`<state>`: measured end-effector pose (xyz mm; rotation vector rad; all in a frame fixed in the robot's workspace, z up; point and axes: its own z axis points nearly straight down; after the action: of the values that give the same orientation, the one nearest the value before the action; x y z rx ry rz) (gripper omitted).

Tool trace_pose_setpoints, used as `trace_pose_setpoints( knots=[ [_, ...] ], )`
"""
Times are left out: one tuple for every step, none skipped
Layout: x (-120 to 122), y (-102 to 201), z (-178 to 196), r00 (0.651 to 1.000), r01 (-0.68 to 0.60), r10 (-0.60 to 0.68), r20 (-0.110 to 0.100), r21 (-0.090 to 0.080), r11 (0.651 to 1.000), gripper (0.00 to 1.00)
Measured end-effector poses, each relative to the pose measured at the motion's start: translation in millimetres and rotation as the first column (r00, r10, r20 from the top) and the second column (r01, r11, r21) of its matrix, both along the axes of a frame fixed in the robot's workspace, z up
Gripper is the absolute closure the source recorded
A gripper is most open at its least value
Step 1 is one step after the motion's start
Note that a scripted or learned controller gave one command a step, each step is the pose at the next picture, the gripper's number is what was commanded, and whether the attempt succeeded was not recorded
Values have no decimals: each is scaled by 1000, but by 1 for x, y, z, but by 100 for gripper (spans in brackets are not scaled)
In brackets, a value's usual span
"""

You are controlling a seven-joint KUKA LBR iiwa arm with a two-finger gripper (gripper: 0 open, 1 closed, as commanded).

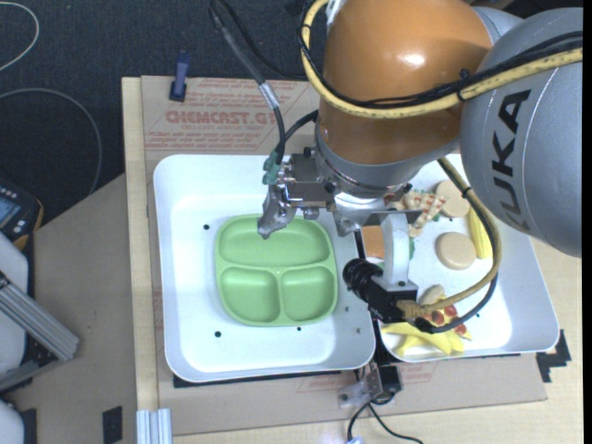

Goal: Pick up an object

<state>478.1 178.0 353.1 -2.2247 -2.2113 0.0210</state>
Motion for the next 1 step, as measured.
trace_pose_setpoints(
  knots=[
    [1, 4, 17, 1000, -5, 5, 14, 7, 1000, 100]
  ],
)
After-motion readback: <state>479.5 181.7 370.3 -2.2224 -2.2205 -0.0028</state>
